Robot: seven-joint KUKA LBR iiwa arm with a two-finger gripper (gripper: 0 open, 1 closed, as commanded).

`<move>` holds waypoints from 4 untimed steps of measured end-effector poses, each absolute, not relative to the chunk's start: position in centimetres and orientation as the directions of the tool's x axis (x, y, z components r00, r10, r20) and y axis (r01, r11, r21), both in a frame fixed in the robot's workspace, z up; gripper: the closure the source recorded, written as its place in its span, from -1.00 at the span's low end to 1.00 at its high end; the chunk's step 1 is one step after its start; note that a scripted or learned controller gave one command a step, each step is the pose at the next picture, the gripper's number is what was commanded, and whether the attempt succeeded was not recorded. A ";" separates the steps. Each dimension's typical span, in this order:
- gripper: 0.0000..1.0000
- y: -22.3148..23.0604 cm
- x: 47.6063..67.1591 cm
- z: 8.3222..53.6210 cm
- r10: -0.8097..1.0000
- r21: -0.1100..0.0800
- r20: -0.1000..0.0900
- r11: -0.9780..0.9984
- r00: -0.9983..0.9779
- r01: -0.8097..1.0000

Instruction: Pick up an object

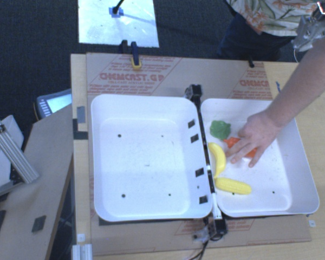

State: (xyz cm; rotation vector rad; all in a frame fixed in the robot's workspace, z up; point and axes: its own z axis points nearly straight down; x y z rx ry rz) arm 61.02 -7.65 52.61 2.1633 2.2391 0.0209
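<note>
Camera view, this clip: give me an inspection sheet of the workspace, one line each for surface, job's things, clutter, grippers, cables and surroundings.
Surface: two white bins side by side on a cardboard sheet; left bin, right bin.
Job's things: all in the right bin: green toy, banana, yellow corn-like piece, orange item partly under a hand.
Clutter: a person's hand reaches into the right bin, resting on the orange item.
Grippers: nothing seen.
Cables: wires at the bench's front edge, below the bins' divider.
Surroundings: person in a patterned shirt at top right; pale square panel on the dark floor.
</note>
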 end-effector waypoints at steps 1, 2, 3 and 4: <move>1.00 -2.6 56.1 53.7 1.000 0.005 0.001 0.008 -0.008 1.000; 1.00 4.7 53.9 53.2 1.000 0.002 0.002 0.012 -0.012 1.000; 1.00 11.9 50.5 53.5 1.000 0.002 0.003 0.012 -0.012 1.000; 1.00 15.8 48.5 43.2 1.000 -0.009 -0.001 0.008 -0.008 1.000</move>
